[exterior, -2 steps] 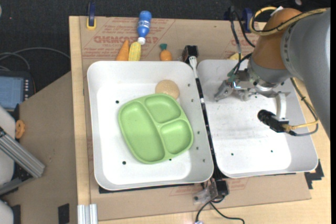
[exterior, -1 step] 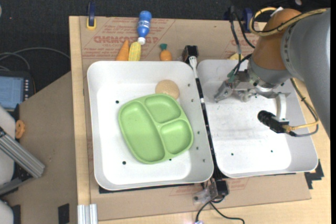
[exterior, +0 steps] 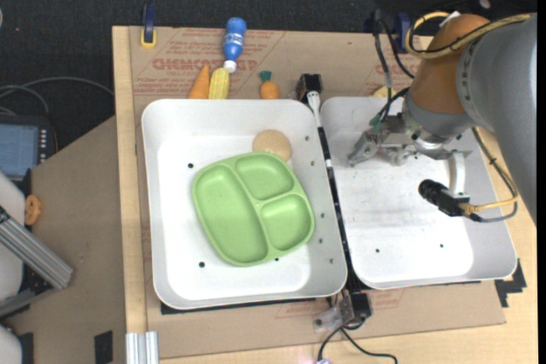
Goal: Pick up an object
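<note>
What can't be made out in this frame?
- Hand: small and dark in the camera view; whether it is open or shut is unclear.
- Beige round object: green divided plate covers its lower edge; identity unclear.
- Arm: cut off by the right edge.

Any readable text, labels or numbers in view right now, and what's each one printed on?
Red print on the cardboard sheet under the bins, behind the left bin: large letters, too blurred to read reliably.
Blue bottle: label too small to read.
Nothing else legible.
</note>
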Available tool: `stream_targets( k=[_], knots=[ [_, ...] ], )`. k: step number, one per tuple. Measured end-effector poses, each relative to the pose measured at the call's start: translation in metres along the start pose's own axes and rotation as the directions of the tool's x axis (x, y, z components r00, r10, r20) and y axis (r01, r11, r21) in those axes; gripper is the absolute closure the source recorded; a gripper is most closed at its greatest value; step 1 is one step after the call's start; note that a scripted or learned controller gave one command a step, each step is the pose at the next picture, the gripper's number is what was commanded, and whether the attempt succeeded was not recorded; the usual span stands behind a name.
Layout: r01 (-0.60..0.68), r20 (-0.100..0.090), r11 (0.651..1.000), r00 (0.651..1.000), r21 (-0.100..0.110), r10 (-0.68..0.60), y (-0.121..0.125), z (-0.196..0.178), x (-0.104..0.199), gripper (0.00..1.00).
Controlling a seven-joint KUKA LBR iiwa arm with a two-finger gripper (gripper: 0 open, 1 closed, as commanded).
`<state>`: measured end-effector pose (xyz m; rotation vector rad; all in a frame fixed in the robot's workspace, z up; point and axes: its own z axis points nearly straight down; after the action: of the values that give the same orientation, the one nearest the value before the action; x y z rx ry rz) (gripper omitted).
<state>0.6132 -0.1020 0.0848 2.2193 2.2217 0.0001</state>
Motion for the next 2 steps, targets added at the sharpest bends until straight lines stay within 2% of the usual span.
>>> stream_targets(
  k=[2],
  knots=[
    [0.000, 0.000, 1.000, 1.000, 0.000, 0.000, 0.0000, 0.0000, 0.0000, 0.00]
  ],
)
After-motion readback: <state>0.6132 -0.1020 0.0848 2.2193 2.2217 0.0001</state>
